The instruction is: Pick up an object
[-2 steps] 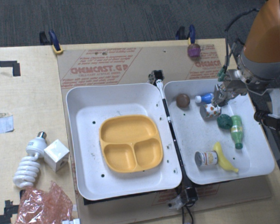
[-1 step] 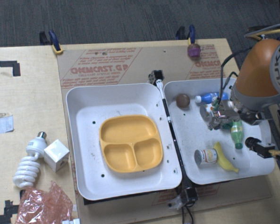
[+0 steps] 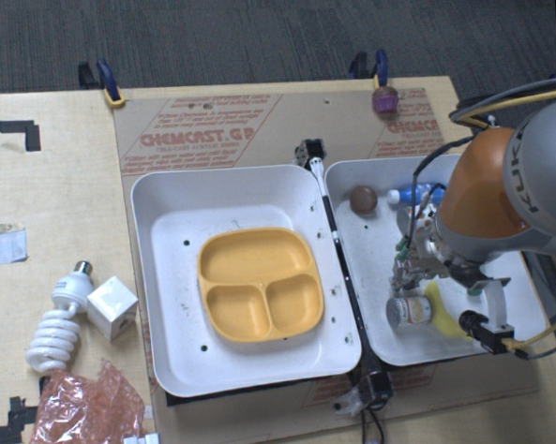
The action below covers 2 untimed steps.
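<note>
The arm (image 3: 502, 193) reaches in from the right and hangs over the right bin (image 3: 380, 346). The jaws (image 3: 408, 276) sit low over the bin's middle, pointing down. Their state cannot be told: the wrist and cabling mask the tips.

Just below the jaws, on the bin floor, lies a small jar (image 3: 408, 311) with a pale label, on its side. It is touching or nearly touching the tips; which, I cannot tell. Nothing is seen pinched between them. A yellow piece (image 3: 442, 315) lies just right of the jar, partly under the wrist.

Above the jaws, toward the bin's far wall, rests a brown ball (image 3: 363, 200). Right of it, a blue and white item (image 3: 414, 196) lies partly hidden by the arm.

Left of the jaws, the left bin (image 3: 159, 271) carries a yellow tray (image 3: 260, 283) with three compartments, flat and roughly central.

Well left of the jaws, outside the bins on the surface (image 3: 41, 184): a spiral bulb (image 3: 59, 324), a white cube (image 3: 112, 306) just beside it, and a crumpled pink bag (image 3: 79, 421) below them.

Far above the jaws, a purple knob (image 3: 385, 99) stands on the brown board (image 3: 206, 127) under the bins. Two blue clamps (image 3: 108, 81) hold that board's far edge.

A black cable (image 3: 329, 218) runs along the gap between the bins.
</note>
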{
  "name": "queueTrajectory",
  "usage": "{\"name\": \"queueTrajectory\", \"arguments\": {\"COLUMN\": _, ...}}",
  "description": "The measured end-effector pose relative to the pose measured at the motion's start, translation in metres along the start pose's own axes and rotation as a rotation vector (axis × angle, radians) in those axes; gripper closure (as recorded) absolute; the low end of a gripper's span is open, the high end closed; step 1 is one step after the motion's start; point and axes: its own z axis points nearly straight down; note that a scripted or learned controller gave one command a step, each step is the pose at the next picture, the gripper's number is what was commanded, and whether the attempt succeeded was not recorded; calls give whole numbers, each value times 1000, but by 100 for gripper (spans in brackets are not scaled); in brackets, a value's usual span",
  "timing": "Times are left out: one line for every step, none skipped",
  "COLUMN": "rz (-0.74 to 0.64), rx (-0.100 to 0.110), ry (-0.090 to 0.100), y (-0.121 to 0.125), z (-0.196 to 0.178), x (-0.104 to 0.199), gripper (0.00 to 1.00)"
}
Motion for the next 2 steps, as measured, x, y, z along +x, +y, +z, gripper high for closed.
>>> {"name": "queueTrajectory", "arguments": {"rz": -1, "rx": -1, "ry": -1, "y": 45, "z": 0, "x": -2, "gripper": 0}}
{"name": "queueTrajectory", "arguments": {"rz": -1, "rx": 0, "ry": 0, "y": -5, "z": -3, "x": 2, "gripper": 0}}
